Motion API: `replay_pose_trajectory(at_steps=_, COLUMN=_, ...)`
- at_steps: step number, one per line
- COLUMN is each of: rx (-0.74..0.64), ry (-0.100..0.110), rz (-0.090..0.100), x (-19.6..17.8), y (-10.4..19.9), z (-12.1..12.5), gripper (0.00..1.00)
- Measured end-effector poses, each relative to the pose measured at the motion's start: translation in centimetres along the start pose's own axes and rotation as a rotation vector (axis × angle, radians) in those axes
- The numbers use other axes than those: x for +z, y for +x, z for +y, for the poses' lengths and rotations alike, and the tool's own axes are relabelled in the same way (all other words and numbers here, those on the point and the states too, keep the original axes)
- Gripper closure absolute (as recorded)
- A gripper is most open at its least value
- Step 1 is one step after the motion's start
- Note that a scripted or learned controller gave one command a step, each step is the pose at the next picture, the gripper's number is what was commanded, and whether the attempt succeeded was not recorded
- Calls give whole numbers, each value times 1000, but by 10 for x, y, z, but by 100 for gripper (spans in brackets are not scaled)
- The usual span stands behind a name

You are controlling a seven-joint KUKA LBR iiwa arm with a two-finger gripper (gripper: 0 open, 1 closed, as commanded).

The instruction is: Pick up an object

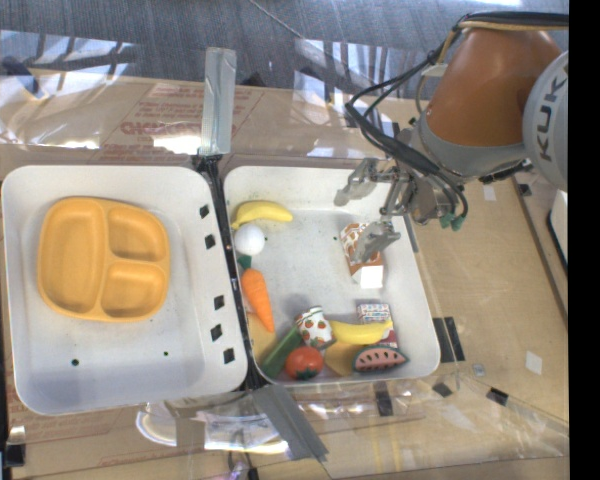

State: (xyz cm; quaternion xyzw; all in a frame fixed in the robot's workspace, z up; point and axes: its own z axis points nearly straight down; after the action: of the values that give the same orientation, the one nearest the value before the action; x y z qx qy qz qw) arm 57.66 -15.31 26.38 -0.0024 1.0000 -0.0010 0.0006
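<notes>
My gripper hangs over the back right part of the right bin. Its two fingers stand apart, open, with bare bin floor between them. One fingertip is just above a brown and white carton, which lies near the bin's right wall. Further objects lie in this bin: a yellow banana, a white ball, an orange carrot, a green cucumber, a red tomato, a second banana and a watermelon slice.
The left bin holds a yellow divided plate. A black divider with clips runs between the bins. Cables trail from the arm's wrist above the right bin's back edge. A small patterned cup sits among the front objects.
</notes>
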Motion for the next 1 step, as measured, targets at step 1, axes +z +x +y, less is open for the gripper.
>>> replay_pose_trajectory(at_steps=1, rx=2, ry=0, rz=-2, x=171, y=0, z=-56, gripper=0)
